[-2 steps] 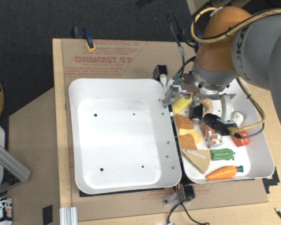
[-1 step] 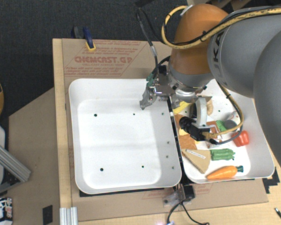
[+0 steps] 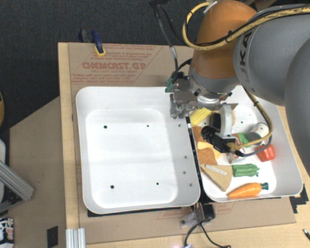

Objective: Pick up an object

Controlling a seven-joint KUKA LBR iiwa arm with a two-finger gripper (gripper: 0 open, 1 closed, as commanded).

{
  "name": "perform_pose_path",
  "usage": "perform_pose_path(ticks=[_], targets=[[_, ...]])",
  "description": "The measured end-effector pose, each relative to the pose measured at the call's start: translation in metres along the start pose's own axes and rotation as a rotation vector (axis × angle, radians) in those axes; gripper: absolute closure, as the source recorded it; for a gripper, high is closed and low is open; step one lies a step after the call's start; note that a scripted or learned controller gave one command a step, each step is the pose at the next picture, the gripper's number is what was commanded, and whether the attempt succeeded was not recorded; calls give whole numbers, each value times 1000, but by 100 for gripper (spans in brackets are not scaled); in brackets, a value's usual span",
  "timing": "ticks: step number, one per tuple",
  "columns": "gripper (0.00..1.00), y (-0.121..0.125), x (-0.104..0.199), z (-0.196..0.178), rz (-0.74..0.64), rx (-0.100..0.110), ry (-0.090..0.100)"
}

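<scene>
brown cardboard (image 3: pixel 119 66) lies under two white bins, and all the toys are in the bin (image 3: pixel 292 180) on the side my arm comes from. the toy that is closest to me is a yellow toy (image 3: pixel 198 117). it sits in the far corner of that bin, close to the wall between the two bins. my gripper (image 3: pixel 182 110) hangs right over that wall, just beside the yellow toy. so the toy lies a tiny bit toward my arm's side, not toward the other bin (image 3: pixel 129 154). part of the yellow toy is hidden under my wrist, so i cannot tell which way its long side runs. i also cannot tell if my gripper is open or shut, and i see nothing held in it. i think i need to slide a little toward the toy bin before i go down, or i may bump the wall. further away, nearer the camera, lie a tan wedge (image 3: pixel 219 175), a green toy (image 3: pixel 245 170), a red toy (image 3: pixel 268 153) and an orange carrot (image 3: pixel 245 190).
</scene>
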State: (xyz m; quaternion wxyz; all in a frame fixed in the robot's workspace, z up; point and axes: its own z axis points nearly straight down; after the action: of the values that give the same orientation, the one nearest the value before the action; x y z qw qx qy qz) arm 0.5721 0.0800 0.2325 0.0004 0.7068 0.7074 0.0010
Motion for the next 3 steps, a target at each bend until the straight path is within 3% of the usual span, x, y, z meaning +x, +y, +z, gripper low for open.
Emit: perform_pose_path(ticks=[1,2,3], targets=[[100,40,69,-147,-8,-19,5],[100,76,132,-313,-6,-20,6],[100,-32,146,-182,-5,19,-5]])
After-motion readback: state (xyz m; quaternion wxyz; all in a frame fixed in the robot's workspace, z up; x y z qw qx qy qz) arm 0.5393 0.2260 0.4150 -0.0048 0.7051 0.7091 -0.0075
